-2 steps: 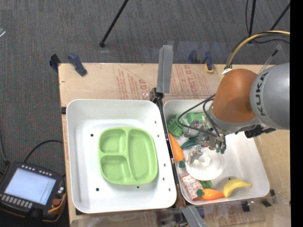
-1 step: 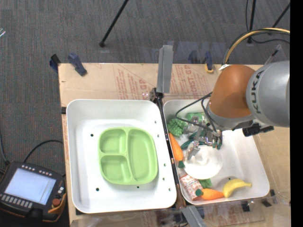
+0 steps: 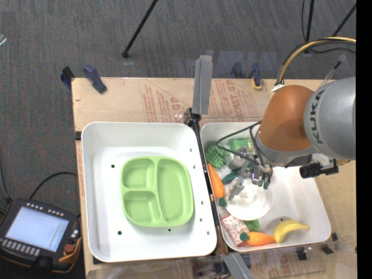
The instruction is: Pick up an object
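My gripper [image 3: 241,182] hangs low in the right bin [image 3: 308,199], under the orange wrist band, over a white round lid or plate [image 3: 251,203]. Its fingers point down-left toward an orange carrot [image 3: 215,181] lying along the bin's left wall. Green toy vegetables [image 3: 219,155] sit just above the carrot, partly hidden by the gripper's cables. A second carrot [image 3: 260,238], a yellow banana [image 3: 289,229] and a small red-and-white packet [image 3: 233,230] lie at the bin's near edge. I see nothing clearly held between the fingers.
The left bin [image 3: 99,173] holds a green divided plate [image 3: 157,191]. A grey upright post [image 3: 202,89] stands behind the gap between the bins. A teach pendant [image 3: 38,232] lies on the floor at lower left.
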Robot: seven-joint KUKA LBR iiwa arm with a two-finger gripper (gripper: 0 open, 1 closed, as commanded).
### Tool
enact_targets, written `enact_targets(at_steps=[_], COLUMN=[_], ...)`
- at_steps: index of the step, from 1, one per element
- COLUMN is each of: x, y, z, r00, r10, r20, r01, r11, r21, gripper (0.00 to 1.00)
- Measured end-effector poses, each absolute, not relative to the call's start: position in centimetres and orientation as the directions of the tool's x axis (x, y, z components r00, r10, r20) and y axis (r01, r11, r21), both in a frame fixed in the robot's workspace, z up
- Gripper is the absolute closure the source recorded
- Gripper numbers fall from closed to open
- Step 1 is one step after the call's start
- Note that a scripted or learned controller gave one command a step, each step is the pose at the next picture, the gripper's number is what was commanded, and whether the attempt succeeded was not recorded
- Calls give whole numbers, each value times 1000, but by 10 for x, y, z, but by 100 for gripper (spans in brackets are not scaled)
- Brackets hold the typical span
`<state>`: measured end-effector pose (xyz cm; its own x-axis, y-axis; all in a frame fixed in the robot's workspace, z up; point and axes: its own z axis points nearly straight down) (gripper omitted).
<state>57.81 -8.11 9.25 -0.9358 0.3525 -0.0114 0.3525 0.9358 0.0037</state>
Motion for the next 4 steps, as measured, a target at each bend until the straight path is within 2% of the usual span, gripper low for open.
enact_targets(at_steps=[1, 2, 3, 4], x=[569, 611, 606, 590], y=[-86, -81, -95, -83], z=[93, 91, 91, 91], r00=[-879, -887, -905, -871], r10=[476, 462, 426, 491], r20=[-12, -4, -5, -6], r01=[476, 462, 426, 491], r11=[879, 887, 905, 871], r21=[8, 2, 4, 3], gripper=[0, 0, 0, 0])
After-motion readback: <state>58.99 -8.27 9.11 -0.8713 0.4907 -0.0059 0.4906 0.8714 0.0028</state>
